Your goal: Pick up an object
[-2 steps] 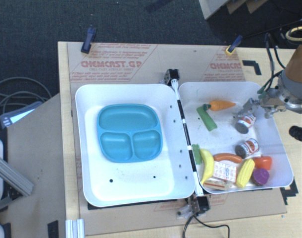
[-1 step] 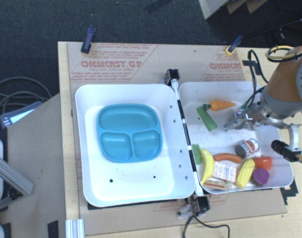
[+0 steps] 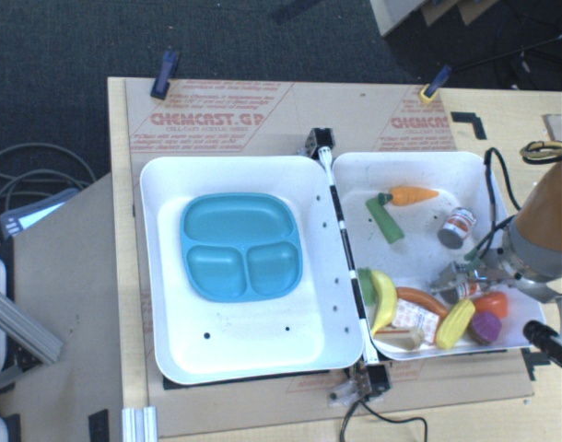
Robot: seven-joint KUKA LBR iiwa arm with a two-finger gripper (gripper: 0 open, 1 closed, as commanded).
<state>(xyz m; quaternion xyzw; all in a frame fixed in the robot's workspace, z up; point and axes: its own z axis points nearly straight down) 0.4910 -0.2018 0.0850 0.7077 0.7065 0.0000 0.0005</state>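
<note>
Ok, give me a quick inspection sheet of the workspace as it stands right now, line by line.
Surface: bench bearing two white bins side by side.
Job's things: right bin holds a carrot, green stick, small can, banana, sausage, yellow piece, purple piece, red piece.
Clutter: blue divided tray in the left bin.
Grippers: gripper low over the right bin's pile; grasp unclear.
Cables: black cable along the right bin's edge; grey loops at left.
Surroundings: dark carpet.
</note>
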